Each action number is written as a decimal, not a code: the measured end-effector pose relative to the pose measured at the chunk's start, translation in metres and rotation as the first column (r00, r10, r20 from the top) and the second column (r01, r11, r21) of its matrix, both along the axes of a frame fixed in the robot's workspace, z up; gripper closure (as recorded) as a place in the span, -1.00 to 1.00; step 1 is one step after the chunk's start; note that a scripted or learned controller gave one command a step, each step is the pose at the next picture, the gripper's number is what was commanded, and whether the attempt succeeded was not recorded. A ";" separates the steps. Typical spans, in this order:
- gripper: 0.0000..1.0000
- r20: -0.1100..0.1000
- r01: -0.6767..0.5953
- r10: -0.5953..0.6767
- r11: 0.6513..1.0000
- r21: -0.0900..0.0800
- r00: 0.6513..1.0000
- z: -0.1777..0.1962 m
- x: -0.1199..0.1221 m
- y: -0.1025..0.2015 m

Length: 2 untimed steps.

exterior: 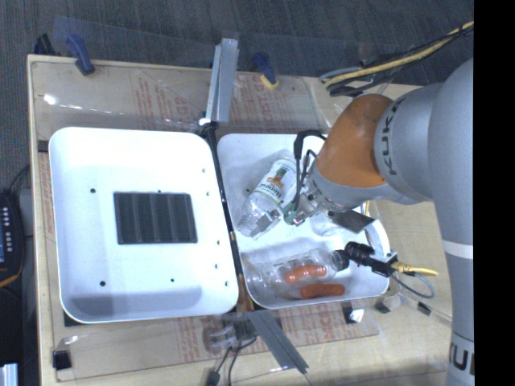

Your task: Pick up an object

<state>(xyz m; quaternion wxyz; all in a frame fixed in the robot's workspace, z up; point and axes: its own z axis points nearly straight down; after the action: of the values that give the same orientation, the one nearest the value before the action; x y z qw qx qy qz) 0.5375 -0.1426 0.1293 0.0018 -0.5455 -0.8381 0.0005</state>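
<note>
Bottle (268,193) lies tilted in the right bin (241,155), beside the gripper (299,212).
You cannot tell the gripper's opening or any hold; expect the clear, round bottle to roll aside toward the orange pieces (310,281).

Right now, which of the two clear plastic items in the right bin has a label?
The clear bottle lying in the bin's upper part; the clear package near the front wall shows orange contents instead.
</note>
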 end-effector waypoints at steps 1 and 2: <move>-1.00 0.000 0.020 -0.020 1.000 -0.001 1.000 -0.038 0.072 0.009; -1.00 -0.004 0.199 -0.199 0.980 -0.001 0.980 -0.039 0.064 0.008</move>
<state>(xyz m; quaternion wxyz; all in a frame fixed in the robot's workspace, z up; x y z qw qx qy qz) 0.6014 -0.1343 0.0907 0.0036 -0.6267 -0.7792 0.0017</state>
